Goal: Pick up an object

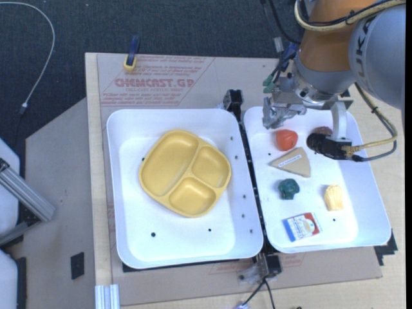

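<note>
**Claw low over the right bin's far end**

Over the far left part of the right bin (370, 234), the claw (278, 116) hangs with its metal fingers pointing down at the bin floor. Whether it is released or clenched cannot be told from this slant, and no object shows between its tips. Above it the arm (360, 31) rises toward the upper right, its orange band just over the wrist, with black and yellow cables looped round it.

Just beside the claw, to its lower right, lies a red ball (287, 138), apart from the tips. Right of that a dark object (320, 134) sits partly behind a black cable end. Nearer the camera a tan wedge (293, 163) lies flat with a small label on its top. Below it is a green lump (288, 188), and to the right of that a yellow block (333, 197). Nearest the front edge of this bin a small red, white and blue packet (301, 226) lies flat.

The left bin (129, 230) touches the right one along a black seam with clips. A yellow plate (185, 172) with three compartments rests in its middle, turned at an angle. Both bins sit on a cardboard sheet (154, 79) printed with red lettering, on the table, with a blue and yellow clamp (132, 55) at its far edge.
</note>
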`<state>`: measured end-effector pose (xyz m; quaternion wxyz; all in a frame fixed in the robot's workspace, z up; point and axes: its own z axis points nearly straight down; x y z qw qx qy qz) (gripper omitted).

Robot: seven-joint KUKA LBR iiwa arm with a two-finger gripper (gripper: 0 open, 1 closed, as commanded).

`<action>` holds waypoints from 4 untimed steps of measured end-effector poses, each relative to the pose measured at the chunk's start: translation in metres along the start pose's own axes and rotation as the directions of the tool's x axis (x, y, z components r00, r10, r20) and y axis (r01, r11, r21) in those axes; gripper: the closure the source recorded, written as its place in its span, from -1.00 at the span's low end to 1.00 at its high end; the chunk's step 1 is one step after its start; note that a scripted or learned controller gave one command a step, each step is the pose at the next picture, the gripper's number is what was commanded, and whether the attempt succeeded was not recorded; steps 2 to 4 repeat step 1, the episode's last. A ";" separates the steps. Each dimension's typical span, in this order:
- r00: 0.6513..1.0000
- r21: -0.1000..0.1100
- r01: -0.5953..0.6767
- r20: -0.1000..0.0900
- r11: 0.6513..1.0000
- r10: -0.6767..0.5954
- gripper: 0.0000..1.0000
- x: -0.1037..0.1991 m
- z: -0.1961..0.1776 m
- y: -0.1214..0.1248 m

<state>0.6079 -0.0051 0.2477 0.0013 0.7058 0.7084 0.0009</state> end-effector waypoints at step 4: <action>1.000 0.000 0.000 0.000 1.000 0.000 1.00 0.056 0.015 0.013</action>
